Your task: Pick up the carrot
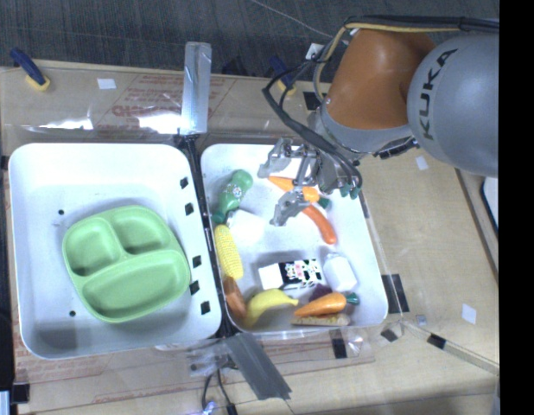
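On the table (440, 232) two bins sit side by side. The left bin (34, 180) holds a divided plate (124, 260) near its middle. In the right bin (250, 158), a bottle (232, 193) lies at ten o'clock, with a corn cob (226, 249) just below it along the nine o'clock wall. The claw (295, 187) hangs at twelve o'clock. A banana (267, 303) lies at six o'clock, the carrot (323, 303) at five o'clock beside it, and a small carton (291, 273) just above both.

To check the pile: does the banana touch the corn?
Apart. The camera view shows the banana low in the right bin, with a brown item filling the gap to the corn.
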Robot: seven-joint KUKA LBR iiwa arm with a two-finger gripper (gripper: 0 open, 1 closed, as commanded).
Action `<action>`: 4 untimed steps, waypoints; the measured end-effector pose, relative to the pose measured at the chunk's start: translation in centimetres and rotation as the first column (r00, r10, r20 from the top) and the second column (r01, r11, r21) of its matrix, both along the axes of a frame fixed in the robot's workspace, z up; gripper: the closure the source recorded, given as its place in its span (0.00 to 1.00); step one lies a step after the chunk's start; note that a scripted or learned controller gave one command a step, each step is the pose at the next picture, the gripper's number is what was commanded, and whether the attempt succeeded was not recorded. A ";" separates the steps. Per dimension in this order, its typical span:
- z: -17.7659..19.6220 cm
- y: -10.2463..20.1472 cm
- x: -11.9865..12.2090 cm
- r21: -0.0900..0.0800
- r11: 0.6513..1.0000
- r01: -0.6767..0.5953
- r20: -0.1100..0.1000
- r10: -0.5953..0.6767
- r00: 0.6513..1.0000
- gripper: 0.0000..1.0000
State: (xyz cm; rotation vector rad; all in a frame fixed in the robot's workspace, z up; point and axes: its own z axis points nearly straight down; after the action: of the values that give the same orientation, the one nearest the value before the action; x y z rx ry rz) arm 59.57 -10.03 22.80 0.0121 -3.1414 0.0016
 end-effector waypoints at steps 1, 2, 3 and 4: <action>-6.1 -5.9 4.1 0.001 0.971 0.240 0.000 -0.240 0.971 0.00; -13.9 -9.2 5.1 0.000 0.939 0.345 -0.007 -0.345 0.938 0.00; -13.6 -4.9 2.3 0.000 0.828 0.560 -0.003 -0.560 0.828 0.00; -12.5 -4.7 2.4 0.001 0.832 0.554 -0.001 -0.554 0.832 1.00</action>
State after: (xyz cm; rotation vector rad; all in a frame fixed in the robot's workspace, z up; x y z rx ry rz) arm 62.00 -14.78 10.29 -0.8973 -3.0093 0.0001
